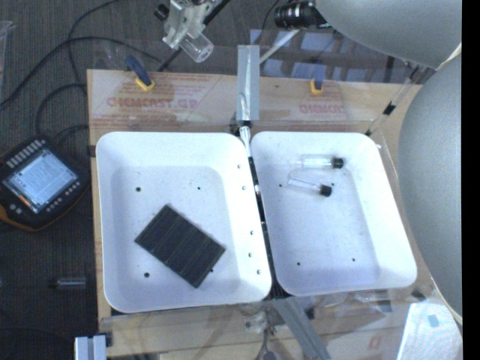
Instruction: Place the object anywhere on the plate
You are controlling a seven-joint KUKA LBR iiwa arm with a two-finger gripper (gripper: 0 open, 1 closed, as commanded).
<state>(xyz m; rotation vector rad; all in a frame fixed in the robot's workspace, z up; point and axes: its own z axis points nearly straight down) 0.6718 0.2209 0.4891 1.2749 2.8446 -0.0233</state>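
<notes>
A dark, ribbed square plate (180, 245) lies flat on the floor of the left bin (103, 201), toward its front. My gripper (190, 39) hangs high above the bench behind the left bin's back edge, far from the plate. It is shut on a short clear tube (199, 49), which sticks out below its fingers. Two more clear tubes with black caps (319, 161) (310, 186) lie side by side in the back half of the right bin (391, 201).
The grey arm (442, 126) fills the upper right and overhangs the right bin's edge. A teach pendant (39, 182) lies left of the bench. Yellow clamps (140, 74) (318, 87) hold the back board. A metal post (247, 81) stands between the bins at the back.
</notes>
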